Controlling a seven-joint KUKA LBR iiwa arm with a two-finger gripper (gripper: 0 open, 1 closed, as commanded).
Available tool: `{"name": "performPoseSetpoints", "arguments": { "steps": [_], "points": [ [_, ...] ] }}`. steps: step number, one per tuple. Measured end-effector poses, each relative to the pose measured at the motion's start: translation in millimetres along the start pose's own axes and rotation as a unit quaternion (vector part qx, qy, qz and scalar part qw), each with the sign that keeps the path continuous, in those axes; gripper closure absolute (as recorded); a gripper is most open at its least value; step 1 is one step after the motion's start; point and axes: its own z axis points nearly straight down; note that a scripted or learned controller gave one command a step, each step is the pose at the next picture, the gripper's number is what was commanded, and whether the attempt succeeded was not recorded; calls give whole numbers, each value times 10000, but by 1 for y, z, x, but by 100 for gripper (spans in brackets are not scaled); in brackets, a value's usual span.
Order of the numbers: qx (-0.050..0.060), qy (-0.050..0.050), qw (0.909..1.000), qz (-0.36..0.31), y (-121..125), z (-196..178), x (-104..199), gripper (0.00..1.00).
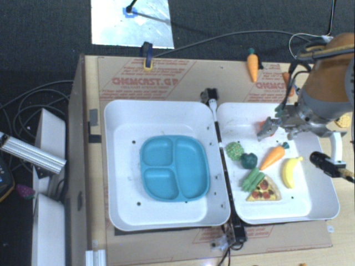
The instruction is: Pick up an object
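Two white bins sit side by side, and we see toy food in the right bin (321, 204). The gripper (270, 127) hangs over the back of that bin, and we cannot tell if it is wide or narrow. We see nothing held in it.

The things we could pick lie close together: a carrot (272, 157), a banana (289, 172), a pizza slice (263, 190), a green bean (252, 179), a broccoli (248, 160) and a bumpy green piece (234, 149). We think the claw could bump one toy while going for another, because they almost touch. The smooth round ones may slip out. The flat pizza may be hard to get under.

The left bin (127, 121) holds a blue tray (173, 168). The cardboard (177, 73) under the bins has red letters that look like "CHEMCAST GP", printed over and over.
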Motion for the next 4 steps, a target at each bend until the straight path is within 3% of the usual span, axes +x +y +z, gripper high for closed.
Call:
{"name": "performPoseSetpoints", "arguments": {
  "steps": [1, 2, 3, 4],
  "points": [
    [15, 2, 10000, 5, -17, 95, 25, 0],
    [7, 1, 10000, 11, -30, 118, 31, 0],
    [-8, 0, 10000, 5, -29, 108, 31, 100],
    [-9, 2, 10000, -3, -5, 17, 93, 100]
  ]
}}
